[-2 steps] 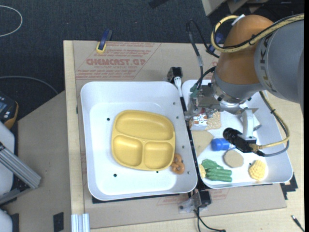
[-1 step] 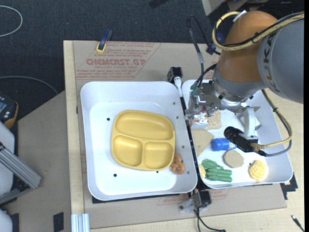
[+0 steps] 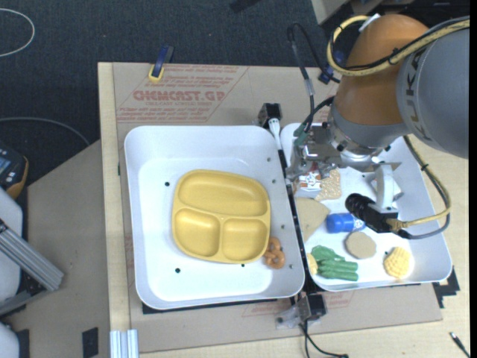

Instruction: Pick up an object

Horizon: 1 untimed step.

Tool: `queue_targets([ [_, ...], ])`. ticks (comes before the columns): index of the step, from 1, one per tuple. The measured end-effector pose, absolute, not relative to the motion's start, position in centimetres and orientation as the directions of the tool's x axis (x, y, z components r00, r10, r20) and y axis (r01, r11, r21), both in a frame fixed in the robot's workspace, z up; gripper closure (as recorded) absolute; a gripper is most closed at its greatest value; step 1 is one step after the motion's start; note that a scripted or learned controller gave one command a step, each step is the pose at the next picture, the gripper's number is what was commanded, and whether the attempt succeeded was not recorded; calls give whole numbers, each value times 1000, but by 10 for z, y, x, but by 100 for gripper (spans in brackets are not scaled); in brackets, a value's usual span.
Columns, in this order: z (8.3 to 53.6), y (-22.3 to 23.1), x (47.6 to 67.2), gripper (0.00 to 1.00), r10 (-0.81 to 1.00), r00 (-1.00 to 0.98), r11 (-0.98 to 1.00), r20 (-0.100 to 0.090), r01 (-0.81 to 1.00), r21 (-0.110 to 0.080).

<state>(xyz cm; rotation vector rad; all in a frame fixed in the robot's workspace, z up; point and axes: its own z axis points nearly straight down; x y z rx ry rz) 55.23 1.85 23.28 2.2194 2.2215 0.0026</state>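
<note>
Green toy point(image 3: 333, 264), tan disc point(image 3: 361, 245) and blue piece point(image 3: 340, 222) crowded at near end of right bin point(image 3: 441, 263); gripper point(image 3: 311, 166) low by the wall between bins.
Cannot tell whether open or clenched; nothing seen held. Risks clipping that wall, or skidding off the flat speckled cracker point(image 3: 325, 186) just beside it.
</note>
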Motion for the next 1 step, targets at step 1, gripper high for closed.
queue_targets([
  [1,234,25,553,100,1000,-1,1,0,1000,2],
])
